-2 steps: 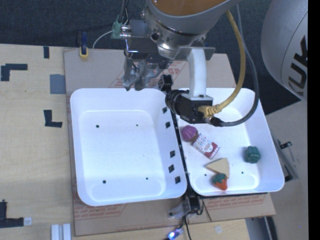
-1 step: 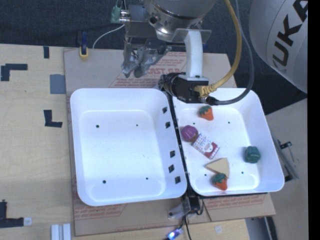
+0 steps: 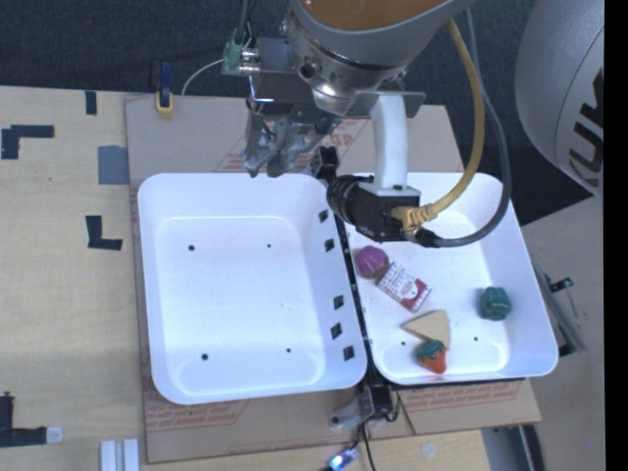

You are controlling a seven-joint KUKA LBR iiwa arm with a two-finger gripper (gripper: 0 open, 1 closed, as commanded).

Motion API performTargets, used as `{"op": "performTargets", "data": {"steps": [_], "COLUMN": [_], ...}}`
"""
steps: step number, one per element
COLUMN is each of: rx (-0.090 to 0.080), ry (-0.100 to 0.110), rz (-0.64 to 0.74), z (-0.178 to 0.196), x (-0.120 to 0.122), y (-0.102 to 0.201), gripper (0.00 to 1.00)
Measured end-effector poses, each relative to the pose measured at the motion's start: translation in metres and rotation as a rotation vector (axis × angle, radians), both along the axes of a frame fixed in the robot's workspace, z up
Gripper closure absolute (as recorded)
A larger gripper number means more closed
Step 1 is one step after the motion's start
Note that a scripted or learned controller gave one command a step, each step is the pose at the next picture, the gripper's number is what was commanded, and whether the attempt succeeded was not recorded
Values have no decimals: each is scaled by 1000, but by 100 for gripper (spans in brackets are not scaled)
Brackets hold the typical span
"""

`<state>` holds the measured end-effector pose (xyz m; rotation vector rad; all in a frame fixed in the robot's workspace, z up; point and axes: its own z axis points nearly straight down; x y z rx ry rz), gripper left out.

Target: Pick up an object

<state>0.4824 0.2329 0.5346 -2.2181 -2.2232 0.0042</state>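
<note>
The right bin (image 3: 510, 248) holds several small objects: a purple ball (image 3: 371, 260), a red and white packet (image 3: 403, 287), a green lump (image 3: 494, 303), a tan wedge (image 3: 430, 327) and a red piece with a green top (image 3: 432, 357). My gripper (image 3: 276, 153) hangs over the back rim of the left bin (image 3: 235, 292), left of and well apart from all of them. Nothing shows under it or in it.
A black camera unit with a yellow cable (image 3: 378, 209) juts from the wrist over the divider between the bins. The arm's large body covers the top of the view. A yellow clamp (image 3: 164, 101) sits at the bench's back left.
</note>
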Motion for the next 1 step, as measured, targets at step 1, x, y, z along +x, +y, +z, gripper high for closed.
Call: {"op": "performTargets", "data": {"steps": [1], "rx": [0], "ry": [-2], "rz": [-2], "z": [-1], "x": [48], "y": [0], "gripper": [100]}}
